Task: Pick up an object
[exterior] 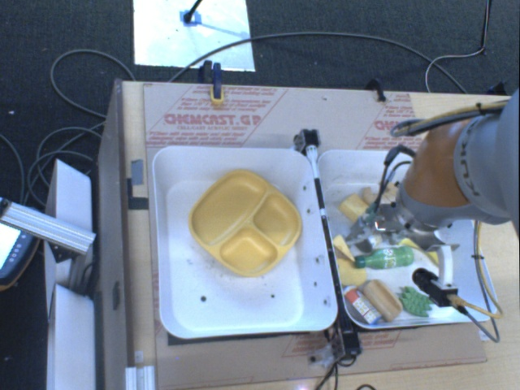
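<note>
My gripper (366,232) reaches down into the right bin (349,169), low among a heap of small toy foods. Just below it lies a green bottle (386,257) on its side. A pale yellow block (353,207) sits just above the gripper, and a yellow wedge (348,268) lies at the bin's left wall. A brown bread-like piece (382,297), a small red-and-white can (358,305) and a green leafy piece (414,301) lie along the front edge. The arm hides the bin's right part. I see nothing clearly between the fingers.
The left bin (191,299) holds a yellow divided plate (245,222) near its middle. A black bar (321,214) runs along the seam between the two bins. Cardboard (244,116) lines the bench behind them.
</note>
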{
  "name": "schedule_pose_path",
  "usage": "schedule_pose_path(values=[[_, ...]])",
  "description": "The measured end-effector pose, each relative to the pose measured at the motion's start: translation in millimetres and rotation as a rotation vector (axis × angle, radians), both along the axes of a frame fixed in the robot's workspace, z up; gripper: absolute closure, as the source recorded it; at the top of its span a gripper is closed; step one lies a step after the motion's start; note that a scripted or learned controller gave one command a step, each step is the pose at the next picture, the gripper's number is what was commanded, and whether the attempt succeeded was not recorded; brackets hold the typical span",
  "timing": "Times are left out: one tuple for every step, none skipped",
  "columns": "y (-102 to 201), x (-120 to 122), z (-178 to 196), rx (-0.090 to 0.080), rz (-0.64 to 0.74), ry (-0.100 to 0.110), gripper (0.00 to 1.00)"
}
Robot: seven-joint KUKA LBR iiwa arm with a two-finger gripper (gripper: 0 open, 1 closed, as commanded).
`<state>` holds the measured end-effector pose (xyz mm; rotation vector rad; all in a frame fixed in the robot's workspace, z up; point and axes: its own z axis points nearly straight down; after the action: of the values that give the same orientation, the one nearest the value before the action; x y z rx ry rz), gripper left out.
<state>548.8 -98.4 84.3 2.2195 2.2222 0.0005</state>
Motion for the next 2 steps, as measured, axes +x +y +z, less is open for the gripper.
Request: schedule_pose_path(values=[[16,44,0,0.000,0.002,-0.001,0.00],[16,45,12,0.000,0.004,-0.004,1.00]])
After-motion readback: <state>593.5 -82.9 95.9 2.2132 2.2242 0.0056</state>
